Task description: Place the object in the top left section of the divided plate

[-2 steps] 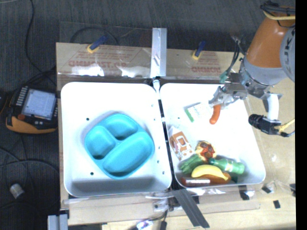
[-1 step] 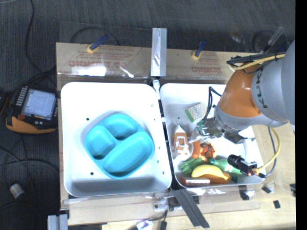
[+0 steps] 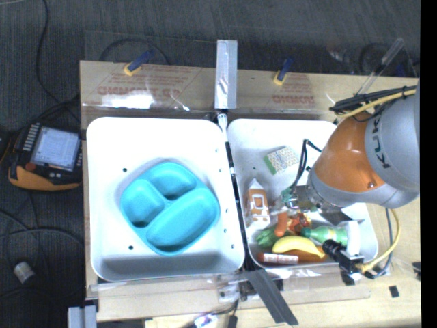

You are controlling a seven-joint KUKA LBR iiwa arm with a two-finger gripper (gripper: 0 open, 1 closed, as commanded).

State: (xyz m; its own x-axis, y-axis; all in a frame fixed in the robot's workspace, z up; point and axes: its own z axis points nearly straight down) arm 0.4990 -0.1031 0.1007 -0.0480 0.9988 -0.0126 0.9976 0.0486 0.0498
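Objects sit piled in right bin [image 3: 300, 132]: banana [image 3: 299, 245], green bottle [image 3: 326, 235], small carton [image 3: 257, 204]. Gripper [image 3: 295, 207] low over the pile, state can't be told. Blue divided plate [image 3: 171, 206] lies in left bin [image 3: 109, 183], well apart.

A blue divided plate [image 3: 171, 207] lies flat in the left white bin [image 3: 102, 156], turned askew, its largest section toward five o'clock.

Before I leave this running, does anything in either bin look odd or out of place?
Nothing looks spilled or broken. The blue divided plate sits skewed in the left bin, and the right bin's items are crowded into its near end, around the banana.
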